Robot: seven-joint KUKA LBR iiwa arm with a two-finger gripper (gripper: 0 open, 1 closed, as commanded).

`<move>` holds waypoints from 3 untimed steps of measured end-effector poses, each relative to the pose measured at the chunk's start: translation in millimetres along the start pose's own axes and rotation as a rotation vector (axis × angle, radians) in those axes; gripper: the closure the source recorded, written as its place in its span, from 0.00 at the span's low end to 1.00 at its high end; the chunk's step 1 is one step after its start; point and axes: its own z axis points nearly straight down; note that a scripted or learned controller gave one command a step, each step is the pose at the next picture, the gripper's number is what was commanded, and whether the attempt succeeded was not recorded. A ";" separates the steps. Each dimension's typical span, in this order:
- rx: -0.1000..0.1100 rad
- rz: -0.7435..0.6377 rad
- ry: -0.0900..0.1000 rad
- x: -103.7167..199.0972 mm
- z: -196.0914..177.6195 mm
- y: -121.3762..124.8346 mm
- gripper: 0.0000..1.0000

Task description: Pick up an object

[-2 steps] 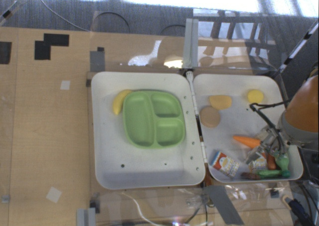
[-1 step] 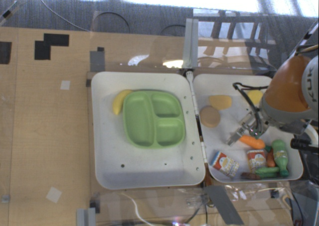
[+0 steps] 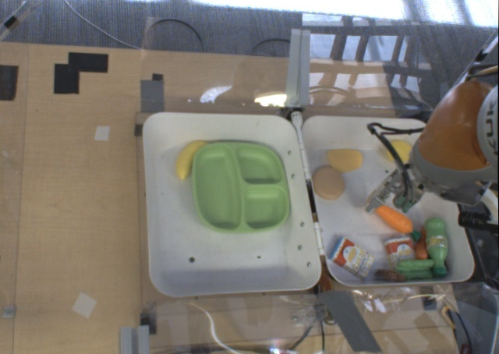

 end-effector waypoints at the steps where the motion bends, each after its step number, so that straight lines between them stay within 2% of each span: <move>1: 0.005 0.115 0.015 11.8 -109.0 80.3 1.00; 2: 0.008 0.084 0.022 59.5 -153.7 172.2 1.00; 3: 0.014 0.099 0.026 125.9 -136.6 165.5 1.00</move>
